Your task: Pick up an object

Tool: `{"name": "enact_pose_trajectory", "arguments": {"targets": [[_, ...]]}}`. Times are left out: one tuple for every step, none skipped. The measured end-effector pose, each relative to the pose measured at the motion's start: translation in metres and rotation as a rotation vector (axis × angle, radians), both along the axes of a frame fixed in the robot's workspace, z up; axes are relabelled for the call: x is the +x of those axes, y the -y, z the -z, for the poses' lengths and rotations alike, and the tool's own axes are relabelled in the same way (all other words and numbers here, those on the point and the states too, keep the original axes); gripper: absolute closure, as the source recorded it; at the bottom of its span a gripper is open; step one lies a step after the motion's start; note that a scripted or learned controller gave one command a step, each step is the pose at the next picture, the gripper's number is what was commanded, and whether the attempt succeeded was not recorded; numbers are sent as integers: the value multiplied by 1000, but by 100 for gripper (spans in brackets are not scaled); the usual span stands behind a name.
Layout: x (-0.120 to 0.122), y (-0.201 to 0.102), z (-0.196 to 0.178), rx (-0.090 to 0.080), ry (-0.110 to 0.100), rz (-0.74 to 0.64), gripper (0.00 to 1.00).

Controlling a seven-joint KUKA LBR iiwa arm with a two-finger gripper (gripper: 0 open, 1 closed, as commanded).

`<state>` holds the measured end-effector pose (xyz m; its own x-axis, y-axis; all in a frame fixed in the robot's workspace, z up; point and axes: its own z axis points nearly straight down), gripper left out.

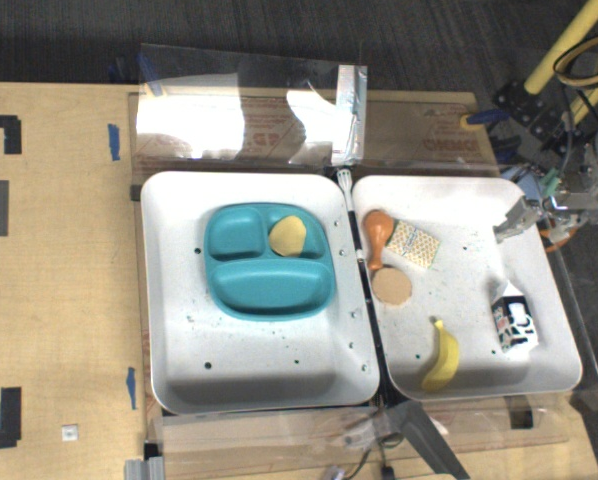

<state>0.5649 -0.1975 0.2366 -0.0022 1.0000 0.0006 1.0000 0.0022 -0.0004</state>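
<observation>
The right bin holds several objects. An orange pear-shaped piece lies at its left wall, with a patterned packet beside it and a round tan disc just below. A yellow banana lies near the front, and a small black-and-white carton stands at the right. My gripper hangs over the bin's upper right rim, apart from all of them, with nothing seen in it.
The left bin carries a teal divided plate with a yellow lump in its upper right compartment. A clear plastic sheet lies behind the bins. Cables and a yellow hose crowd the far right.
</observation>
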Motion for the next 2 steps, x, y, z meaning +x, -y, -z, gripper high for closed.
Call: {"name": "enact_pose_trajectory", "arguments": {"targets": [[21, -93, 73, 2, -6, 141, 0], [-90, -70, 138, 0, -11, 47, 0]]}}
